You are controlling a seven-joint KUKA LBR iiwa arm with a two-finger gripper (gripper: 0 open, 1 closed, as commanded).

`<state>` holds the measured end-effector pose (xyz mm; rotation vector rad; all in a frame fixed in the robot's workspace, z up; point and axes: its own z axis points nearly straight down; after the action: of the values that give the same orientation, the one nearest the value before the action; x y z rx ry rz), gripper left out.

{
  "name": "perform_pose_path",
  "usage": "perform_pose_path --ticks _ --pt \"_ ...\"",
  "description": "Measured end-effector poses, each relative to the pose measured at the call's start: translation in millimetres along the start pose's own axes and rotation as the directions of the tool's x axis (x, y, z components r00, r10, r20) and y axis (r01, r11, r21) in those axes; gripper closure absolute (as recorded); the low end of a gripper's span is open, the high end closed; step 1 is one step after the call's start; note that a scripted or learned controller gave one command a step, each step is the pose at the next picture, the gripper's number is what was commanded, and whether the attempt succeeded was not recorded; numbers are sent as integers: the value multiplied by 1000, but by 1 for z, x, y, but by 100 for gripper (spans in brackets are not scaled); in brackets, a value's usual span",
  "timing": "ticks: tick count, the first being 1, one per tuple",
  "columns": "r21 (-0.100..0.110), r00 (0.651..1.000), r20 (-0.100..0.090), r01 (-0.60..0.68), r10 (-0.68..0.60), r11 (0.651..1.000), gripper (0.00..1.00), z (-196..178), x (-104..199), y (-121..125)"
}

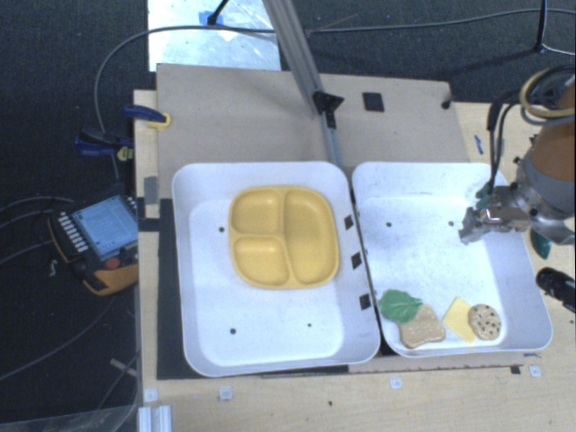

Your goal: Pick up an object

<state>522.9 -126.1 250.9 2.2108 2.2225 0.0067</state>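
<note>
Reaching in from the right, the gripper [474, 224] hangs over the upper right part of the right bin [423, 183], close to that bin's right wall; whether it is wide or narrow cannot be told from this slant, and nothing shows between its tips. Well below it, along the bin's lower edge, four small play-food pieces lie in a row: a green leaf [400, 306], a slice of toast [421, 328] touching the leaf's lower right, a yellow cheese wedge [460, 318] just beside the toast, and a chocolate-chip cookie [485, 321] overlapping the wedge's right corner. All four sit apart from the gripper, toward the near side of the bin. The left bin [202, 327] bears a yellow divided plate [284, 236] in its upper half, far to the gripper's left.
</note>
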Motion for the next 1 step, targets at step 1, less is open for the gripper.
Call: perform_pose_path --ticks 1 --pt "4 1000 -1 0 0 1000 100 -18 0 1"
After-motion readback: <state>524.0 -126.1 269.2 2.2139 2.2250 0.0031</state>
